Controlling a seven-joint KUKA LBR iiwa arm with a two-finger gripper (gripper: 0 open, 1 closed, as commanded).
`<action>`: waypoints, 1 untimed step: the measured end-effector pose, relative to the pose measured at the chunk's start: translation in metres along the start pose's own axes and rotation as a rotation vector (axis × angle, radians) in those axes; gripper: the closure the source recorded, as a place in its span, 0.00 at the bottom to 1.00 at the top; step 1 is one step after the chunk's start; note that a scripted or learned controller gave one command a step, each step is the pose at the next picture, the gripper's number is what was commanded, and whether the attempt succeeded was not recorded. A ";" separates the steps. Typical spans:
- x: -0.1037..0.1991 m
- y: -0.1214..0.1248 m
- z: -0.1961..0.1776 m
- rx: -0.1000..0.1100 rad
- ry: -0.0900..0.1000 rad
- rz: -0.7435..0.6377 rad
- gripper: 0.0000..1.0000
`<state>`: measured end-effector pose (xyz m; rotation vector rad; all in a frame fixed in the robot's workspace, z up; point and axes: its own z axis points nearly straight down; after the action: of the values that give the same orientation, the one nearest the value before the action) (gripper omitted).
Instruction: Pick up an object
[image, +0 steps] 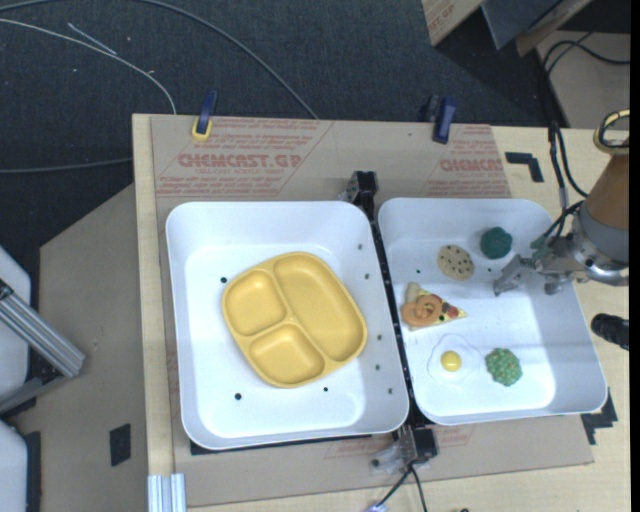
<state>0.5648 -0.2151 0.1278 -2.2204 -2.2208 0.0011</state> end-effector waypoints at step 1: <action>0.000 0.001 -0.011 -0.003 -0.001 0.000 1.00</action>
<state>0.5655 -0.2153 0.1386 -2.2226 -2.2228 -0.0008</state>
